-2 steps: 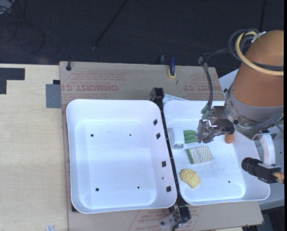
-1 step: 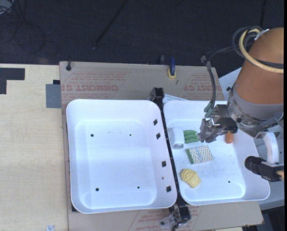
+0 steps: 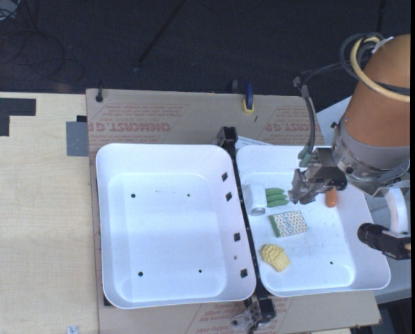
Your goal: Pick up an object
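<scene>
Dark floor lies beyond the bench, where the hand, whether spread or closed I cannot tell, hangs low in the right bin beside a green piece, with nothing visibly lifted, so the pick seems undone.

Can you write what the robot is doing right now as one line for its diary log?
end effector: low in right bin | near: green item, orange item | also: yellow item, patterned packet | held: nothing seen
</scene>
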Controlling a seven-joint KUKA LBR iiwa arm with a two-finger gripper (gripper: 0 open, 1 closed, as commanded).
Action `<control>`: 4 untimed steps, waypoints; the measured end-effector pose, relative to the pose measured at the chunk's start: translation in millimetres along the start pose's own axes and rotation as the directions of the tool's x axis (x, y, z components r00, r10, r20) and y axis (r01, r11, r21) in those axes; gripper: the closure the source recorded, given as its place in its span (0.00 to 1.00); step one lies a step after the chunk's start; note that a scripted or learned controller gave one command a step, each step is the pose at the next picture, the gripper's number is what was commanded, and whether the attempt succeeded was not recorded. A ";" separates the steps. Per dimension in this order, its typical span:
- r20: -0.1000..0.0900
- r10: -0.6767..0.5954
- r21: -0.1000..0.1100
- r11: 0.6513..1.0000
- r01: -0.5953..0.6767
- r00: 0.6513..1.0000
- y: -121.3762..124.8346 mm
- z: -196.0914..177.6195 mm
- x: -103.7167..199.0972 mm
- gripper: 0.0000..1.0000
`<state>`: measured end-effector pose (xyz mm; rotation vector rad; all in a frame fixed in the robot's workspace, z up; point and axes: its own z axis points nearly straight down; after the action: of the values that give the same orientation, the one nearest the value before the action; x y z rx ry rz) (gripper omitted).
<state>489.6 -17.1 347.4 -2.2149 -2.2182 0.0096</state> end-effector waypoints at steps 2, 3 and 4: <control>0.000 -0.005 0.006 1.000 0.005 1.000 0.2 -18.1 -1.2 1.00; 0.000 -0.004 -0.009 1.000 0.004 1.000 -2.5 -50.4 50.9 1.00; 0.002 -0.003 -0.004 1.000 0.003 1.000 -2.3 -58.3 49.1 1.00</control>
<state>487.7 32.0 405.8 -2.2139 -2.2247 0.0076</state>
